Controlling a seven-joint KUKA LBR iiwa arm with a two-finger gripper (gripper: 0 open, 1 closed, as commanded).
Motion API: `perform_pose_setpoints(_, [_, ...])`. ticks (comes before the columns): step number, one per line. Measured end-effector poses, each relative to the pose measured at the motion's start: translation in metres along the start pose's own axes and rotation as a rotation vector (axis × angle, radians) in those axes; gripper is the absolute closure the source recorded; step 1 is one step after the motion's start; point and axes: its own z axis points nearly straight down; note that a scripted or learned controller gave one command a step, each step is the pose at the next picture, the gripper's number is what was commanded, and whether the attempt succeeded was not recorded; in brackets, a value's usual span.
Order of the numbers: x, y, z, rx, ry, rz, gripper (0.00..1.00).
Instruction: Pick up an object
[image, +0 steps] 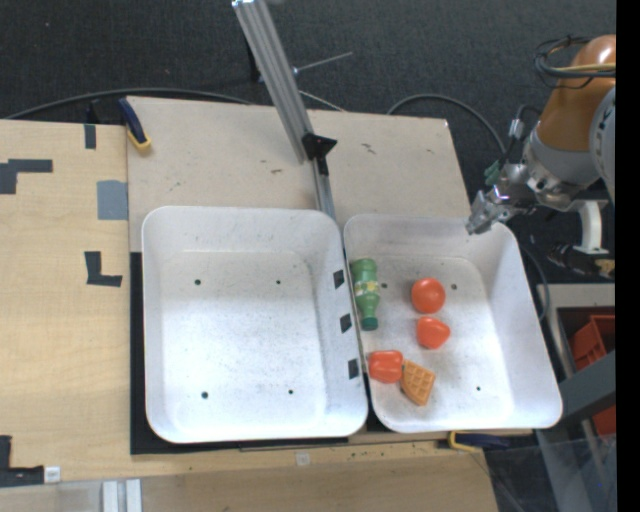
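Camera view, looking down at a slant on both bins. Arm is reaching in from the right edge, its grey body and orange band showing at the upper right. Gripper is hanging over the far right corner of the right bin, at about the rim; nothing is showing between its tips, and whether it is touching the rim cannot be told. At this size it cannot be told whether the gripper is spread or pressed together.

Five small objects are lying in the right bin, all well apart from the gripper. Green bottle is lying lengthwise along the bin's left wall, just beside it. Red round piece is sitting near the middle of the bin, and a second red piece is lying just beside it on the near side. Orange-red piece is sitting near the left wall toward the front, and a tan waffle-textured piece is lying touching or nearly touching its right side.

Left bin is sitting beside the right one, their rims overlapping along the middle. Grey metal pole is slanting down from the top edge toward the junction of the bins.
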Motion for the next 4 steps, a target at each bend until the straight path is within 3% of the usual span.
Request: perform_pose_setpoints(4, [0.187,-0.064,-0.024,0.009,0.003,-0.003,1.00])
